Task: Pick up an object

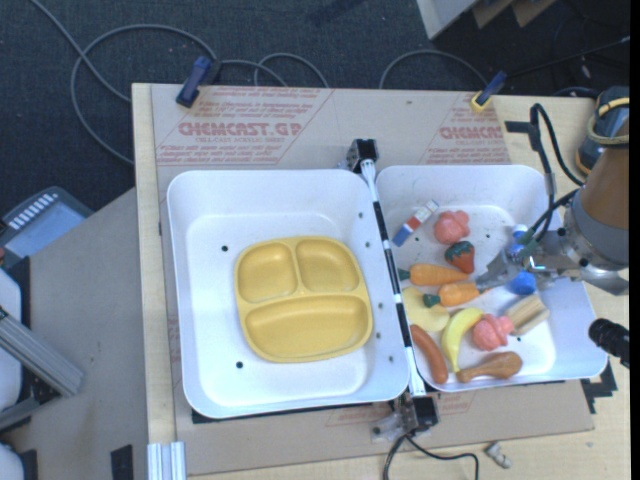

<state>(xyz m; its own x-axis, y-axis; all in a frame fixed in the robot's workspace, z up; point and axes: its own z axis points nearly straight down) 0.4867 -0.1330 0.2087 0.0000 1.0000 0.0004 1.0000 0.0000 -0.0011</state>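
**Inspector A:** Position of the jaws [497,271]?

**Inspector B:** Low over the right bin [480,180], the arm [600,208] entering from the right. The tips point left, toward the middle of the pile. How far they are parted cannot be told; the tips are small and blurred against the toys. Nothing can be confirmed between them.

**Inspector A:** What lies nearest?

**Inspector B:** An orange carrot [458,294] just left of and below the tips, close to touching. A second carrot [433,275] lies farther left. A strawberry [461,256] sits just up and left of the tips. A blue ball [523,284] is right beside the jaws, on the arm side.

**Inspector A:** Further out?

**Below the jaws:** a banana [457,334], a pink piece [490,332], a tan block [527,315], a drumstick [490,367] and a sausage [430,353] toward the bin's near-left corner.

**Inspector A:** Left bin [200,268]?

**Inspector B:** Well apart from the jaws, holding a yellow divided plate [302,298]. Both bins rest on the bench [160,388].
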